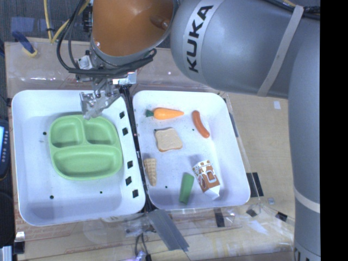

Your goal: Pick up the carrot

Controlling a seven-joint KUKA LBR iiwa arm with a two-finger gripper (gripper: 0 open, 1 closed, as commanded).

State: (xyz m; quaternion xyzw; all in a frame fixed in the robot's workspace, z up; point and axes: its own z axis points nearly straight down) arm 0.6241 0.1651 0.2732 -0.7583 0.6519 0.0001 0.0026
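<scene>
Carrot (167, 113) lies far in the right bin (234, 162); I see my gripper (97, 103) over the green tray (86, 147).

Gripper (97, 103) sits over the left bin (27, 145), at the far edge of the green divided plate (85, 147). Carrot (167, 113) lies in the right bin (231, 145) near its far wall, apart from the gripper. Around it: sausage (201, 124), bread slice (168, 140), ice cream cone (150, 171), green pickle (186, 187), small carton (207, 178).
</scene>
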